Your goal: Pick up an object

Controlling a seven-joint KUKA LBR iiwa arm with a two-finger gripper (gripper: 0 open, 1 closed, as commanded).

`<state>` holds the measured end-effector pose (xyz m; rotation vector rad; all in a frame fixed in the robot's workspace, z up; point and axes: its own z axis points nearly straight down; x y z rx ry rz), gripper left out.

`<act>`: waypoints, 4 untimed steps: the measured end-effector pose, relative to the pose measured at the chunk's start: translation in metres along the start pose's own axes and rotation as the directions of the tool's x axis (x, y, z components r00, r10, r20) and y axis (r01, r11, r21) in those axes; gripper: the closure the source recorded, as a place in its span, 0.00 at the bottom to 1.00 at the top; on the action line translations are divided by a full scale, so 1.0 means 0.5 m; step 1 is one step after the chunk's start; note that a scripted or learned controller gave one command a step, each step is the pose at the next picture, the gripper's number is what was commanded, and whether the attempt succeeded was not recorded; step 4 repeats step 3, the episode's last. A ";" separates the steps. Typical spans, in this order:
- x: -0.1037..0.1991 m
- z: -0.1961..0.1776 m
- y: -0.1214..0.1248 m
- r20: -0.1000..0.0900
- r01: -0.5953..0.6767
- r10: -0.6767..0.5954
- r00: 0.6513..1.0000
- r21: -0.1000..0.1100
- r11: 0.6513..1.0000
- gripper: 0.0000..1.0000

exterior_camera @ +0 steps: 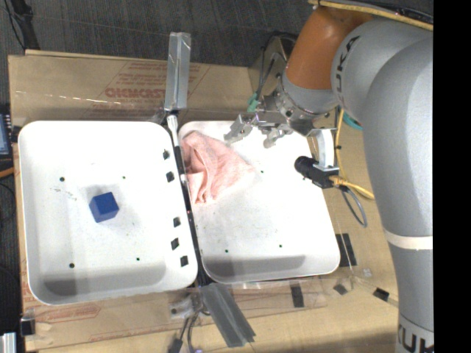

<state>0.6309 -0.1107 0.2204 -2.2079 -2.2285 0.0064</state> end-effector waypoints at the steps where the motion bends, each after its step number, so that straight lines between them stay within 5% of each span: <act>1: -0.017 0.249 0.041 0.001 0.056 -0.056 0.998 -0.012 0.998 0.00; 2: -0.014 0.228 0.043 0.000 0.059 -0.059 0.998 -0.011 0.998 1.00; 3: 0.076 0.055 0.053 0.001 0.114 -0.114 0.993 -0.004 0.993 1.00; 4: 0.076 0.055 0.053 0.001 0.114 -0.114 0.993 -0.004 0.993 1.00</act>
